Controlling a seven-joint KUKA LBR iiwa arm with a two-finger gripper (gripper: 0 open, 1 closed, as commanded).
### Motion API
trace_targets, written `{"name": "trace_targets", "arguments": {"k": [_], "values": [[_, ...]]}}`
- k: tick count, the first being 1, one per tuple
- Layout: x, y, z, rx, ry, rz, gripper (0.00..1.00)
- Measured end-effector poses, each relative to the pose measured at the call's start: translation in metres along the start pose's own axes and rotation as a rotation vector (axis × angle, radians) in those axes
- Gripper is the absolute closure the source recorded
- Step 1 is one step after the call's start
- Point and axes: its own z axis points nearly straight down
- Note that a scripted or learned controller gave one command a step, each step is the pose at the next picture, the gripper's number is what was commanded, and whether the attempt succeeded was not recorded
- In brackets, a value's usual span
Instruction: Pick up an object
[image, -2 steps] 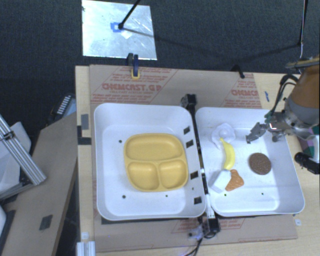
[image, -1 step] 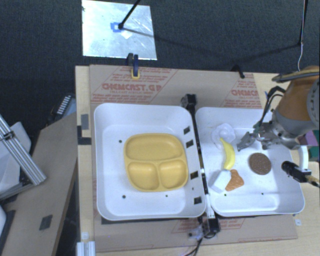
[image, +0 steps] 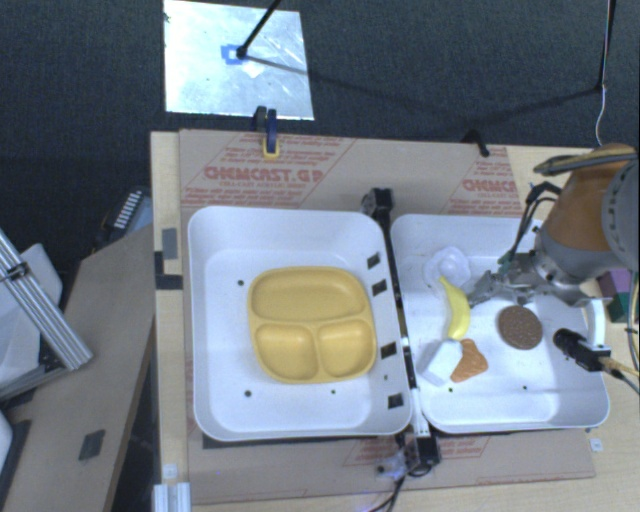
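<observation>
My gripper (image: 503, 286) hangs over the right bin (image: 560, 410), near its back right part. It is just above and left of a round brown cookie (image: 520, 327) and right of a yellow banana (image: 456, 308). I see nothing held in it. An orange wedge (image: 470, 361) lies beside a small white piece (image: 438, 365) at the banana's lower end. A clear, pale cup-like thing (image: 449, 266) rests behind the banana.
The left bin (image: 215, 330) holds a yellow divided plate (image: 308, 324). A black divider with clips (image: 390, 300) runs between the two bins. The arm's grey and orange wrist (image: 592, 225) leans in over the right bin's right rim.
</observation>
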Motion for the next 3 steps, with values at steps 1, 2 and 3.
{"name": "trace_targets", "arguments": {"k": [1,2,3], "values": [[0.000,0.001,-0.011,-0.003,-0.001,0.000,1.00],[0.004,0.007,-0.075,-0.007,-0.001,-0.003,1.00],[0.014,0.008,-0.126,-0.003,0.000,-0.004,1.00]]}}
